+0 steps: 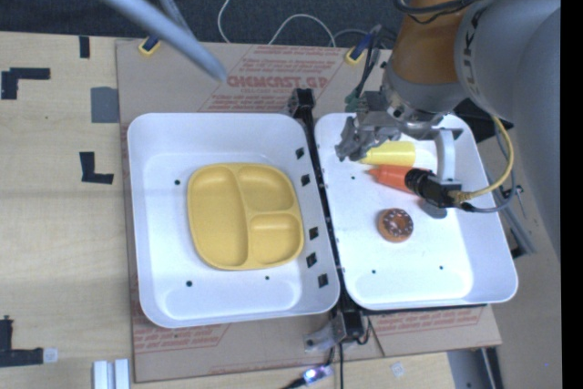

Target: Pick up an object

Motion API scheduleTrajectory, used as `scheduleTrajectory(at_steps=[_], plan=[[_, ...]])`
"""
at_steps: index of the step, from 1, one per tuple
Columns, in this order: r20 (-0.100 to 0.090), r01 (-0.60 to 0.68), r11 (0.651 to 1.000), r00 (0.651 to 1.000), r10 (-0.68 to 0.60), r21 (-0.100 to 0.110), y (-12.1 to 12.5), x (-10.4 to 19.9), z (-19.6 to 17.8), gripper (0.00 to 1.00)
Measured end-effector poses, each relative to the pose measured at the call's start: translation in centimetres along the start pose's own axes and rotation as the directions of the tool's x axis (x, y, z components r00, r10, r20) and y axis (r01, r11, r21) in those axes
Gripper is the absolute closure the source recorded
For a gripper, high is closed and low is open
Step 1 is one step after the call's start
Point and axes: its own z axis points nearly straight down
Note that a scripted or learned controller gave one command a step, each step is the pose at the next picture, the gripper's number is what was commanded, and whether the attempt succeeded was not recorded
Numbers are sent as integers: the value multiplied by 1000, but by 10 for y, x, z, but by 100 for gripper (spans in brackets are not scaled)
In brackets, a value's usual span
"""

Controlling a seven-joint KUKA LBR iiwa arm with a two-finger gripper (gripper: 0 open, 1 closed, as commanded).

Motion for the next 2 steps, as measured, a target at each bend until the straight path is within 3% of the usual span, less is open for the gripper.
scheduleTrajectory(at_steps=[2], plan=[[0,1,1000,1000,-1,1,-3,110,19,100]])
